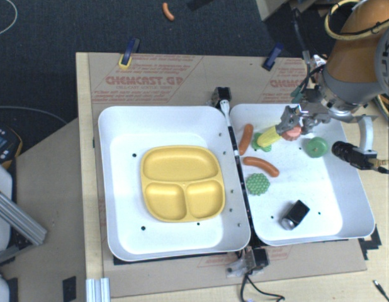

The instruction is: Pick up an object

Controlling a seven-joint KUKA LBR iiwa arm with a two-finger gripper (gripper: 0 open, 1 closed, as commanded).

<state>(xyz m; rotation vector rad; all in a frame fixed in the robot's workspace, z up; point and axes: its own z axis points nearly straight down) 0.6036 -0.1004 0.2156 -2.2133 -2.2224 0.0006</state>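
Your pink object (293,132) — small, rounded — sits in the right bin (345,194), upper right of the frame, directly under the gripper (291,126); you can't tell whether the fingers are spread or pressed together.

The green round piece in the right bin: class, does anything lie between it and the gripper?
Nothing visible does. The gripper hovers over a pink piece and a yellow-green toy, while the green round piece lies just beside them on the bin's bare floor, apart from both.
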